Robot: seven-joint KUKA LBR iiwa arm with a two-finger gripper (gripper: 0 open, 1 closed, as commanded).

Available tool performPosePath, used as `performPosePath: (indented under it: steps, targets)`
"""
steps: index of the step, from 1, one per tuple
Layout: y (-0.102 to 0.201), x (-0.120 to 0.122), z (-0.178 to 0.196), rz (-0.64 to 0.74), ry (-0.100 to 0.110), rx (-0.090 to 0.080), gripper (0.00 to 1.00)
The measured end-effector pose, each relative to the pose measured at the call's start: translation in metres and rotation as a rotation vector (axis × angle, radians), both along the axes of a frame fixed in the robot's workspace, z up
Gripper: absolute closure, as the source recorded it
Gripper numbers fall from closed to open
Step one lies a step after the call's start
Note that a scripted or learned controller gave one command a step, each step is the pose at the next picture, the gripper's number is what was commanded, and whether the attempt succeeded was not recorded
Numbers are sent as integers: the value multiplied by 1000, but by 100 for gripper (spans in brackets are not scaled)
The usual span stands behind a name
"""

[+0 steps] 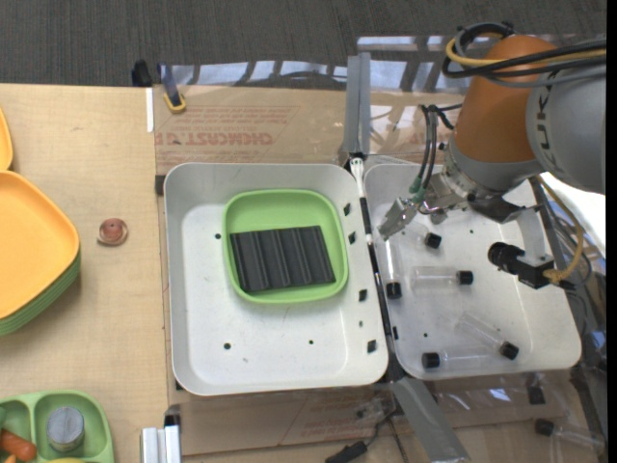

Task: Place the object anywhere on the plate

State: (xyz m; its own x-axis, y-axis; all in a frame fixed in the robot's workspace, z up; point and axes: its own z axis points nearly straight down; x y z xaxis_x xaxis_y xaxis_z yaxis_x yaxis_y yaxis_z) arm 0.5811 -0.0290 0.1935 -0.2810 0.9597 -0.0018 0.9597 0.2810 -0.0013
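1. Camera view looks down on two white bins; the green plate (285, 245) sits in the left bin (193, 355) with a dark ribbed slab (281, 258) lying flat on it.
2. Over the right bin's (549, 355) far left part hangs the gripper (400, 218); I cannot tell how its claw stands.
3. I judge the placing done; the next move calls for lifting clear.

Dark ridged block (281, 258) on green plate (284, 204)

Orange plates (34, 249) cut by left edge; fingers (397, 222) blurred.
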Motion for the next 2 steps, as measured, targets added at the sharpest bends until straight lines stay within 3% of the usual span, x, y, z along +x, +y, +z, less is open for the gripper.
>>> performPosePath:
  steps: [1, 2]
  targets:
    - [35, -46, 74, -107, 1, 0, 0]
    - [26, -44, 55, -159, 4, -1, 0]
